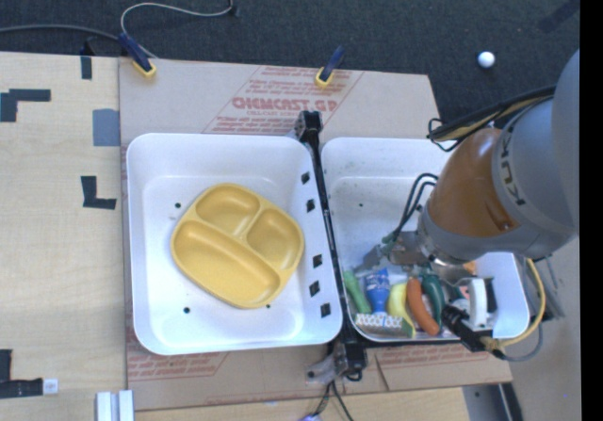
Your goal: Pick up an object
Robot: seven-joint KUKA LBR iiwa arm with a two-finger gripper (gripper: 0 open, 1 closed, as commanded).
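- The right bin (pixel 369 191) stands on a cardboard sheet (pixel 283 101) with red print, which lies on the table (pixel 47 221).
- The arm (pixel 476 191) comes in over the right bin's right wall, and its orange band hangs above the bin's middle.
- The hand (pixel 424 278) is down inside the right bin, close over the floor near the bin's lower edge in the view. The wrist hides it from above, so I cannot tell whether it is released or clenched.
- The small objects (pixel 391 301) lie in a tight heap in the right bin's lower part, directly under and beside the hand.
- In that heap a green piece (pixel 356 293) lies nearest the right bin's left wall. Next come a blue piece (pixel 377 291), a yellow piece (pixel 398 299) and an orange piece (pixel 424 313).
- A speckled white piece (pixel 377 321) lies against the right bin's lower wall.
- The upper half of the right bin's floor shows bare white.
- The left bin (pixel 151 221) touches the right bin's left wall. It holds a yellow divided plate (pixel 237 245) lying flat.
- Beyond the right bin's upper right corner, a small white ball (pixel 485 58) rests on the dark floor.
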